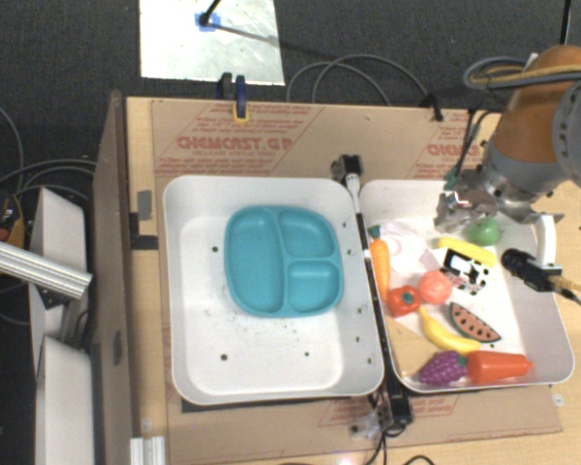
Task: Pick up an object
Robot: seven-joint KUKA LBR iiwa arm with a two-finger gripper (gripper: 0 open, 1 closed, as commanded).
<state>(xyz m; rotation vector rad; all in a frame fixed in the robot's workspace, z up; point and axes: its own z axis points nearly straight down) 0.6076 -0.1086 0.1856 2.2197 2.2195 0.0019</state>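
Green round toy (483,230) in right bin (559,352), just under our claw (457,204). Claw state: we cannot tell. Risk: round shape rolls away, neighbours crowd, we lift nothing.

Two white bins, the left bin (198,289) and the right bin (552,342), sit on a tan table (300,139) printed with red lettering, and the left one carries a turquoise divided plate (283,260). In the right one lie an orange carrot (379,264), a red pepper (403,300), a pink-orange peach (435,286), a yellow banana (445,332), a purple grape bunch (443,367), a red watermelon slice with black seeds (475,324), an orange-red piece (499,364), a yellow and black block (467,263) and a green fruit (483,230). The arm (542,105) is grey with an orange band, its tool (462,204) silvery grey.
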